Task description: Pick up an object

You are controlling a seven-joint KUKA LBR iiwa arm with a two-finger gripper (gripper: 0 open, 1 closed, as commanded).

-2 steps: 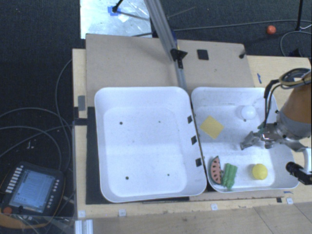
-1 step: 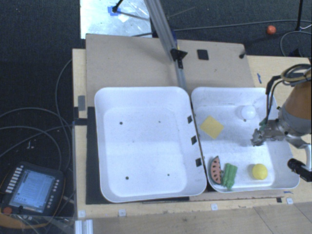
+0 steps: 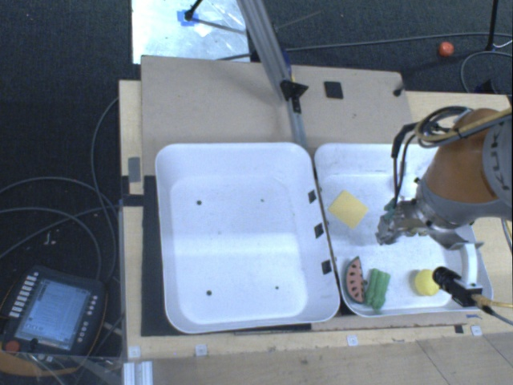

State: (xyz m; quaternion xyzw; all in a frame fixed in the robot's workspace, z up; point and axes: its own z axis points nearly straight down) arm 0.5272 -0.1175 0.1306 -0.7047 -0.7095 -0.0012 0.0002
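- While the arm is reaching in from the right, its gripper (image 3: 390, 228) is hanging low over the middle of the right bin (image 3: 361, 167).
- I'm not managing to tell whether the claw is open or closed.
- A yellow square block (image 3: 349, 208) is lying just beside the gripper, toward the left bin (image 3: 172, 215).
- A watermelon-slice toy (image 3: 355, 279) and a green object (image 3: 377, 288) are lying together at the right bin's near edge, with a yellow ball-like toy (image 3: 424, 282) sitting close by.

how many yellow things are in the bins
2. A flat yellow square lies in the bin under the arm, just left of the pincer in the view. A small yellow ball sits near that bin's front edge. The arm may hide more.
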